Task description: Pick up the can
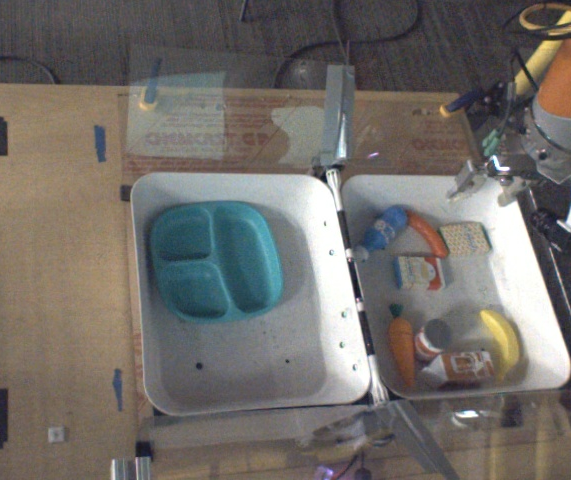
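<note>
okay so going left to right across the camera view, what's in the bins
Teal divided plate → blue bottle → carrot → small carton → cracker-like sponge → banana; the gripper hangs over the right bin's far edge.

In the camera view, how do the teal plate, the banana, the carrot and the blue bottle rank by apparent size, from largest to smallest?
1. teal plate, by far the largest.
2. banana and carrot: they look alike in length, so I do not rank them.
3. blue bottle, the smallest.
</note>
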